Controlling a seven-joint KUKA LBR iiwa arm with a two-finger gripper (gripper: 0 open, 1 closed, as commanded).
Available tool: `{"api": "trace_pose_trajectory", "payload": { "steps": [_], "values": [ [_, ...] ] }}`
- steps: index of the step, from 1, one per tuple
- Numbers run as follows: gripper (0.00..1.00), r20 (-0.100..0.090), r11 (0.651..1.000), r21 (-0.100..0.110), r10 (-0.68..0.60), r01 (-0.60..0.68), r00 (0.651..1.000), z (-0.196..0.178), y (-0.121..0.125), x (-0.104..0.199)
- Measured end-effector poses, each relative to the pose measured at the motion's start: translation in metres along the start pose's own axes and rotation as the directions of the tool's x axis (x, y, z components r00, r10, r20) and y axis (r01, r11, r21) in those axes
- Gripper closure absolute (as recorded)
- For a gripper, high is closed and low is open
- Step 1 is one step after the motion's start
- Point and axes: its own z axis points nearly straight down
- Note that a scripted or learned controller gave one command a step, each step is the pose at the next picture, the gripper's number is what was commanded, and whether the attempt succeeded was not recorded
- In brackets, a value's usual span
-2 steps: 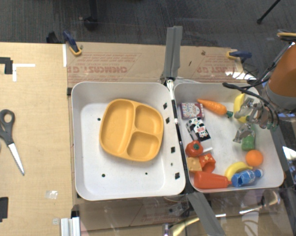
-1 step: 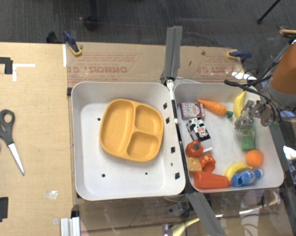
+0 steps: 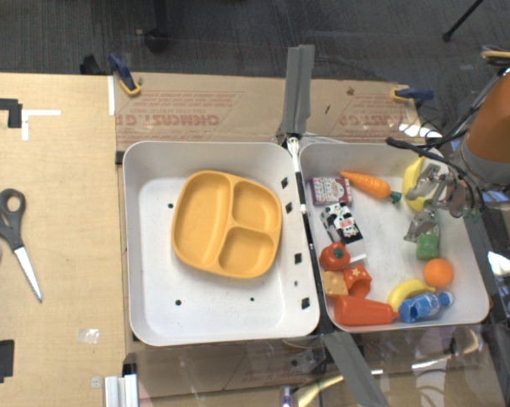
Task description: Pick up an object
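A pale wooden bench (image 3: 43,253) carries two shallow white bins side by side, with brown cardboard (image 3: 204,108) behind them and dark grey carpet (image 3: 238,24) beyond that. Scissors (image 3: 13,240) lie on the bench well to the left of the left bin (image 3: 145,253), which holds an orange three-compartment plate (image 3: 227,224).

The right bin (image 3: 382,244) is the crowded one. Against its left wall sit a small pink-edged card (image 3: 329,191), a black-and-white toy (image 3: 341,224), a red tomato (image 3: 335,255) and a red-and-yellow block (image 3: 351,280). A toy carrot (image 3: 367,184) lies near its back wall. Along its front wall are a red-orange piece (image 3: 361,311), a banana (image 3: 405,292), a blue bottle (image 3: 424,306) and an orange (image 3: 439,272).

The arm (image 3: 496,130) comes in over the right bin's right wall, cut off by the frame edge, with cables trailing across it. Its gripper (image 3: 424,227) hangs low over the bin's right half, just above a green object (image 3: 428,246) whose shape is hard to make out. A yellow item (image 3: 414,181) sits partly hidden behind the wrist. Whether the fingers are apart or together, I cannot tell.
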Motion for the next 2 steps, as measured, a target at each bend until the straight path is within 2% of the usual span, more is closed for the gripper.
{"api": "trace_pose_trajectory", "payload": {
  "steps": [1, 2],
  "values": [
    [0.0, -0.013, 0.995, -0.001, 0.104, -0.104, 0.995, 0.021, -0.003, 0.005],
    [1.0, -0.007, 0.995, 0.0, 0.101, -0.101, 0.995, 0.01, -0.003, 0.004]
  ]
}}
